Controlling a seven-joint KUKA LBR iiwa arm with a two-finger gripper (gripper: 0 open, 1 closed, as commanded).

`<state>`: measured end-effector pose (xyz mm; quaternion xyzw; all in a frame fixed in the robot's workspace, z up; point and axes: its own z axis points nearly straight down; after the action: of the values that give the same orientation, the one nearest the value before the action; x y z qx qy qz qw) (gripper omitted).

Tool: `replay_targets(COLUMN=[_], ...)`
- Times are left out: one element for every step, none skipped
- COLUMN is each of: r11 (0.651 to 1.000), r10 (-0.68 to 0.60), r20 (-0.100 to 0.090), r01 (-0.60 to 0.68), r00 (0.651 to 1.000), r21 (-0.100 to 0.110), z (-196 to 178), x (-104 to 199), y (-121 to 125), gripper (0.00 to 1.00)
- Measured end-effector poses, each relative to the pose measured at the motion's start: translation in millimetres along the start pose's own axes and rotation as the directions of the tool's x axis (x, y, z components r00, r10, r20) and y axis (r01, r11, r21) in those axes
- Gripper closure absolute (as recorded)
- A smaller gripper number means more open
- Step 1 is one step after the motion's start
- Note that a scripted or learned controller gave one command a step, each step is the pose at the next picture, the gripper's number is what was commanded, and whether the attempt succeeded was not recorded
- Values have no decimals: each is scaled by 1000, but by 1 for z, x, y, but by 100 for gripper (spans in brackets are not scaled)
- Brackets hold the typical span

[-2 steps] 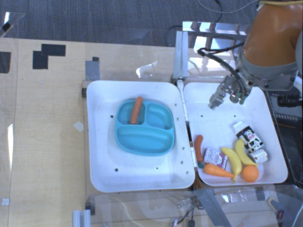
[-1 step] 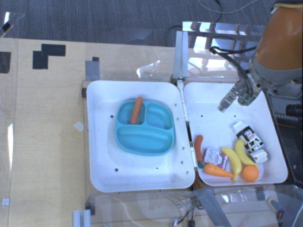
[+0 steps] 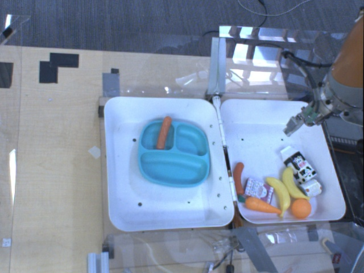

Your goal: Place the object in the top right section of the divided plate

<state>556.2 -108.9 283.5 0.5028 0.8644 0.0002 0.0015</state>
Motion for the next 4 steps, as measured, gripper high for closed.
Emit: replay_targets(r11=[996,978,945,887], r10=[85,210,326,463], r20=[1,2,1,-2], r01=[-85,-210,-326,-463], r00=[996,978,945,887], r21=[0,-1,0,3], z=[5,-29,-16,35], x=[-100,-77,-51,-50], y=[74,-50,-107,-107], gripper=[100,100,100,100])
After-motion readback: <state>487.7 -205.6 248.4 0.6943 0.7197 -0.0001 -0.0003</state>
